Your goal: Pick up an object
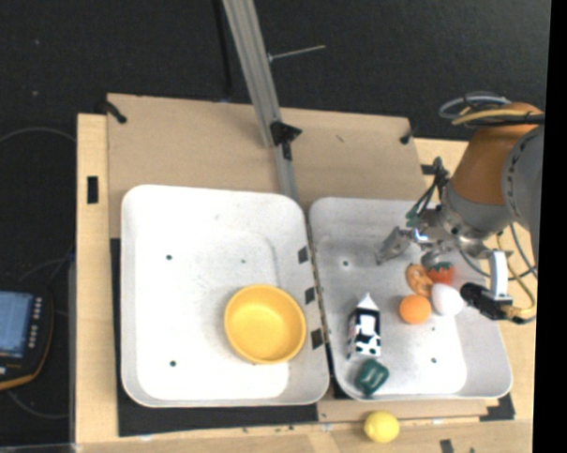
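Note:
My gripper (416, 251) hangs low over the upper middle of the right bin (484, 370). It is open, with one grey finger (389, 248) splayed toward the lower left and nothing visible between the fingers. Just below it lies an orange and red piece (430, 273), partly covered by the gripper. A white egg (445, 299) and an orange ball (414, 309) sit close by. Farther toward the bin's front stand a cow-patterned milk carton (364, 331) and a dark green object (372, 375).
The left bin (171, 235) holds a yellow bowl (264, 323). A yellow lemon (381, 427) lies on the bench in front of the right bin. A slanted metal rail (261, 88) rises behind the bins. A handheld pendant (7, 335) lies at far left.

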Motion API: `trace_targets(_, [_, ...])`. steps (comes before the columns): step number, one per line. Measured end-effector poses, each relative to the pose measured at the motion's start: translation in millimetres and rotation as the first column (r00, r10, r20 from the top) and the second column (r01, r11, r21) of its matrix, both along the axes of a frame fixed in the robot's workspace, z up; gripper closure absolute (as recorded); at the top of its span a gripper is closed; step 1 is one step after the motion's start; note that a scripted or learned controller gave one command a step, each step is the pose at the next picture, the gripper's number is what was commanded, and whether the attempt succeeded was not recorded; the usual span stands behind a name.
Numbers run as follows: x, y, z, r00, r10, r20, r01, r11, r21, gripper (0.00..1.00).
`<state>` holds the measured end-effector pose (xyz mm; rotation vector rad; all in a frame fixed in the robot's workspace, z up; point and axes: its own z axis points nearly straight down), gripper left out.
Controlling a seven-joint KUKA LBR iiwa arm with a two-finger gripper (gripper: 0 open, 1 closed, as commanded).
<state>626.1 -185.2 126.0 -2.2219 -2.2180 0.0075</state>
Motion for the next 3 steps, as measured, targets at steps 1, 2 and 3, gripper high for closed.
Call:
trace_targets(1, [2,-1,15,1.000,-0.002,0.009,0.002,1.000,0.000,1.00])
trace_targets(2, [4,-3,59,1.000,0.000,0.011,0.000,1.000,0.001,1.00])
trace_targets(3, [-4,-6,114,1.000,-0.004,0.012,0.004,1.000,0.000,1.00])
